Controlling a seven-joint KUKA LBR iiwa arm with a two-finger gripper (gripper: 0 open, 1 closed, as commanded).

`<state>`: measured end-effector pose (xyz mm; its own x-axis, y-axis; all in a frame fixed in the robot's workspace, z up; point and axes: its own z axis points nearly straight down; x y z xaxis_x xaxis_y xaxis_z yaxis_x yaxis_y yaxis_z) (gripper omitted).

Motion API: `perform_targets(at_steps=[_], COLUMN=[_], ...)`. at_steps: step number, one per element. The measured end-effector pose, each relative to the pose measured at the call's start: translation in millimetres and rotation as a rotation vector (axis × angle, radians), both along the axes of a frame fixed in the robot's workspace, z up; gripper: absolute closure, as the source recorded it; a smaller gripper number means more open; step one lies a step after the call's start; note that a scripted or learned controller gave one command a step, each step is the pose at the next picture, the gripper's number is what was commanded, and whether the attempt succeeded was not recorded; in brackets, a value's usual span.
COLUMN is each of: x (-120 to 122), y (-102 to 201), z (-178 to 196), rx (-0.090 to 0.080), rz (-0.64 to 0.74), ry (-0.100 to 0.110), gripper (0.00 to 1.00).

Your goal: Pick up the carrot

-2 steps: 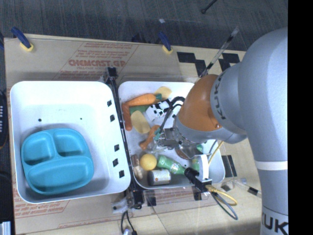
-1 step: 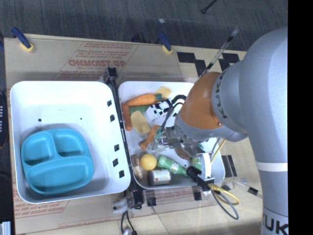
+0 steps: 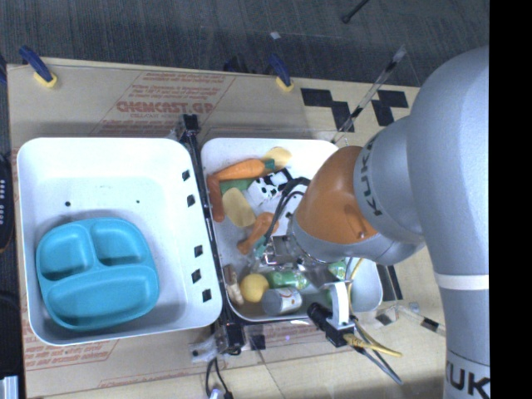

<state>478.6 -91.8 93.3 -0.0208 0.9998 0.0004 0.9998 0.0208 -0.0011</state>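
The grey arm (image 3: 432, 189) reaches in from the right, its orange band (image 3: 332, 202) hanging over the right bin (image 3: 218, 152). Below the band the gripper (image 3: 281, 256) sits low among the clutter in the middle of that bin; its tips are buried in wires and toys, so I cannot tell how it stands or whether it has anything.

The carrot (image 3: 241, 170) lies near the far wall of the right bin, pointing roughly left to right, apart from the gripper. Just beyond its right end is a pale yellow piece (image 3: 278, 155), and beside that a black-and-white toy (image 3: 268, 188). A second orange piece (image 3: 256, 233) lies tilted nearer the gripper, with a pale yellow slab (image 3: 238, 208) just left of it and a reddish-brown strip (image 3: 215, 198) along the bin's left wall. Toward the near wall rest a yellow lemon-like ball (image 3: 254, 288) and a grey can (image 3: 281, 301).

The left bin (image 3: 100, 160) holds a blue divided tray (image 3: 96, 268) in its near left part. Both bins rest on the brown cardboard-covered counter (image 3: 158, 94).
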Motion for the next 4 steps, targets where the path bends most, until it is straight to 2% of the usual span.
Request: perform_targets(at_steps=[1,2,3,4], x=[2.5,21.2,20.7,-2.9], y=[-0.1,83.7,81.6,18.2], z=[11.0,98.8,98.1,97.0], rx=[-0.002,0.001,0.0,-0.001], rz=[0.014,-0.288,-0.293,-0.472], ry=[-0.002,0.005,0.006,0.012], gripper=[1.0,1.0,0.0,0.0])
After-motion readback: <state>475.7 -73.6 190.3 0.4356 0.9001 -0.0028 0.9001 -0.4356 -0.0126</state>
